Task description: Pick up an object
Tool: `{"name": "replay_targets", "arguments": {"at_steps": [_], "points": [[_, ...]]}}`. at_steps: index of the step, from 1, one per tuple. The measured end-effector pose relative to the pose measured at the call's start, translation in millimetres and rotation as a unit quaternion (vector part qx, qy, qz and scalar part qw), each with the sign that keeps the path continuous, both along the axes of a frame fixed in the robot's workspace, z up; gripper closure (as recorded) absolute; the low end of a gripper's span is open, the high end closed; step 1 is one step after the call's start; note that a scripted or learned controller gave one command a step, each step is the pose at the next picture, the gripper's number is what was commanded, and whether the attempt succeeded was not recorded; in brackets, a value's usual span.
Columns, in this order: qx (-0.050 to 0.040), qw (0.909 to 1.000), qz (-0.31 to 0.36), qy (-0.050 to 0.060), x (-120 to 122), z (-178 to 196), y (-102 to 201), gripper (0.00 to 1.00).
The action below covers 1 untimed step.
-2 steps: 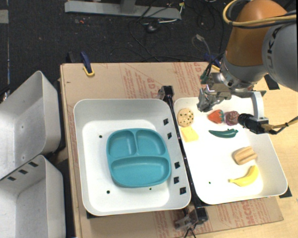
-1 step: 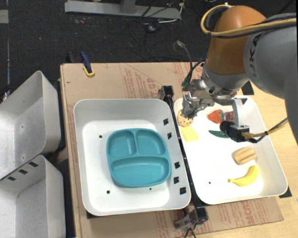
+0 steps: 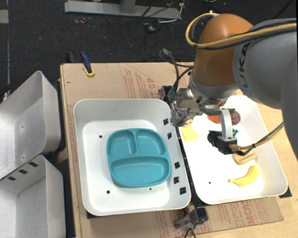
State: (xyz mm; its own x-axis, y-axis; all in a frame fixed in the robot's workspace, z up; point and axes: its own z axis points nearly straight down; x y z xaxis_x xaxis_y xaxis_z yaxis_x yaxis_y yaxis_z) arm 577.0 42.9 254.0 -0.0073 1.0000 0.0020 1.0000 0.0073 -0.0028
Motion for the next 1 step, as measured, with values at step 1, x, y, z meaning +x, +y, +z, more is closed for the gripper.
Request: {"name": "replay_targets", "arguments": {"at_steps": [1], "points": [[-0.0004, 1.0, 0.0, 0.001, -26.2, -15.5, 43.0, 1.0]]}}
